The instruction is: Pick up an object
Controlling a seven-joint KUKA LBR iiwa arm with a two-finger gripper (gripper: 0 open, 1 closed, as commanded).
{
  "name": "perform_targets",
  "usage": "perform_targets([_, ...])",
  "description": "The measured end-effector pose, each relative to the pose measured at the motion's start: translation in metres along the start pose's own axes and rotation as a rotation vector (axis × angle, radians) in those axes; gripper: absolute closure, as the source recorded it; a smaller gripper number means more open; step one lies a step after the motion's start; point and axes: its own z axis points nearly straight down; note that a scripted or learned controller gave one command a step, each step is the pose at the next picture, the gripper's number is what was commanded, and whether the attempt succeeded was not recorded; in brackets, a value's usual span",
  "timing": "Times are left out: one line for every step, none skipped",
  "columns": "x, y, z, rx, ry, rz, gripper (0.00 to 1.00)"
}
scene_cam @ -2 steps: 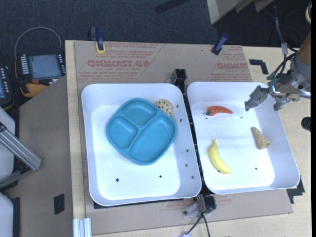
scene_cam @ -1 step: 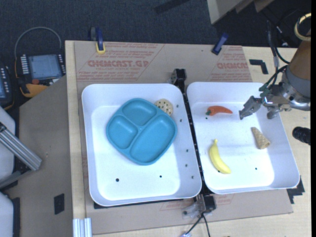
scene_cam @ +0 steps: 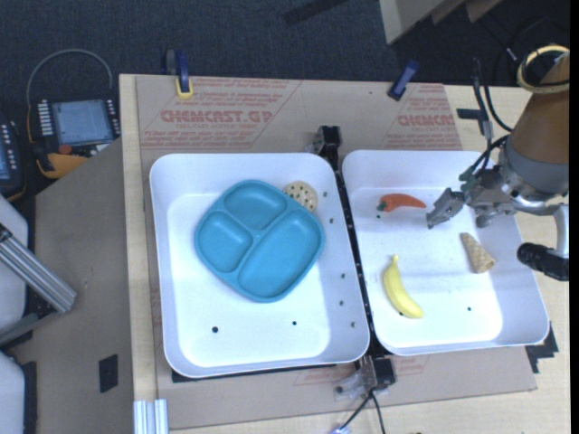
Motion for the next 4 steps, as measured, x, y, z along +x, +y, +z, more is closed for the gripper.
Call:
perform_targets([-0.003,0.005,0.046,0.0,0.0,0.0,0.0])
perform_targets([-0.004,0.007,0.032,-0.008,-0.003,0.0,1.0])
perform_targets([-0.002,0.01,-0.011,-0.013,-0.004,-0.001,1.0])
perform_targets([-0.002,0.011,-0.052,-0.014,-0.004,-0.001,1.0])
